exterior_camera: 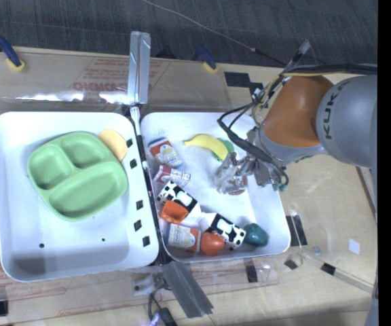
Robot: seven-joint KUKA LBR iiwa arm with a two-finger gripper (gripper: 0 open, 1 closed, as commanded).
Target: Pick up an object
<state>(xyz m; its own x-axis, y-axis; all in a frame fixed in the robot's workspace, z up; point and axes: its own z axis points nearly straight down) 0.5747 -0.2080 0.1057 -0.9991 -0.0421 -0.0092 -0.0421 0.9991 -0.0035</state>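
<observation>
Bearing partial lettering "KU" on its grey link, the arm (348, 117) held its gripper (233, 178), jaw state indeterminate, over the right bin (271, 212) beside the banana (206, 145).

The two white bins (19, 182) look like smooth, slightly shiny plastic, the green plate (80, 175) is dull smooth plastic, the banana (208, 145) looks like shiny plastic, the table (331, 209) is pale wood, and the arm (348, 117) is smooth grey metal.
</observation>
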